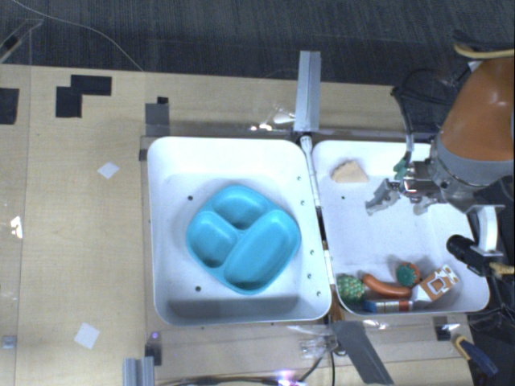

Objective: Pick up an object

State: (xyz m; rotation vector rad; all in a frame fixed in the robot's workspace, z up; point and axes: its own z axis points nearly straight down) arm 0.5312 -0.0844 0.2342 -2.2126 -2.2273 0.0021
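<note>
Clutter along the near wall of the right bin [483, 300] — a sausage [385, 285], a knobbly green toy [350, 285], a small green ball [408, 274], an orange-and-white box [438, 282], all touching or nearly so. Probably light toys, but packed tight against each other and the wall; hard to close on one alone. Sausage looks smooth and round, likely to roll or slip unless taken across its middle.

Mid-bin, gripper [392, 195] low over bare white floor, nothing between its fingers; spread of the fingers impossible to tell from this angle.

Farther back, near the far wall — a tan lump [349, 171], alone, well apart from the rest. Seemingly light and irregular; best candidate, taken across its narrower width.

Left bin [165, 215]: blue divided tray [243, 237], wide, smooth — poor for a pinch.
</note>
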